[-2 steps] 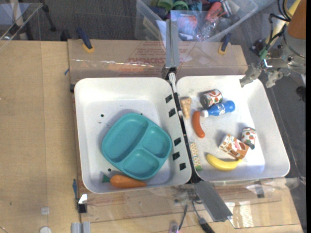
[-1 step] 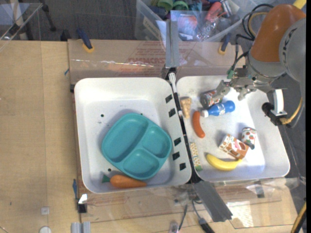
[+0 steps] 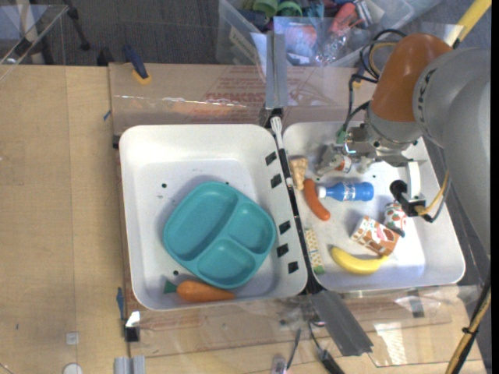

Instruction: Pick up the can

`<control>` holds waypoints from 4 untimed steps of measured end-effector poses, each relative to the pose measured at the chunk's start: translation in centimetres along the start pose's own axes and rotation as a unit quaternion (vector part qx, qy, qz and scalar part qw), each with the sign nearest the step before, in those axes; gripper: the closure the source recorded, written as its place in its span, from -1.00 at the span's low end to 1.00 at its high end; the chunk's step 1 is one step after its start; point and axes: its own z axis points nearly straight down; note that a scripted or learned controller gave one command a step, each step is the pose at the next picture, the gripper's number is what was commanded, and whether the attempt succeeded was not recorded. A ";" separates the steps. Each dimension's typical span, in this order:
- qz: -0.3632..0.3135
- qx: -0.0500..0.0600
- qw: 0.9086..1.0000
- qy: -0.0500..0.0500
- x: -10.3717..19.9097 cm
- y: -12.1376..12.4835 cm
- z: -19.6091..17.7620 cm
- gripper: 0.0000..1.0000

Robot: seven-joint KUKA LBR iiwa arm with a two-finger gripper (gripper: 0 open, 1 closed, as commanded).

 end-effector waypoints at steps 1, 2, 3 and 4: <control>0.000 0.003 1.000 -0.002 -0.2 -0.1 -1.1 1.00; 0.000 0.003 1.000 -0.002 -0.2 -0.1 -1.1 -1.00; -0.032 -0.002 0.999 0.001 -0.9 -3.7 -0.1 -1.00; -0.030 -0.001 1.000 0.001 1.2 -10.5 -0.2 -1.00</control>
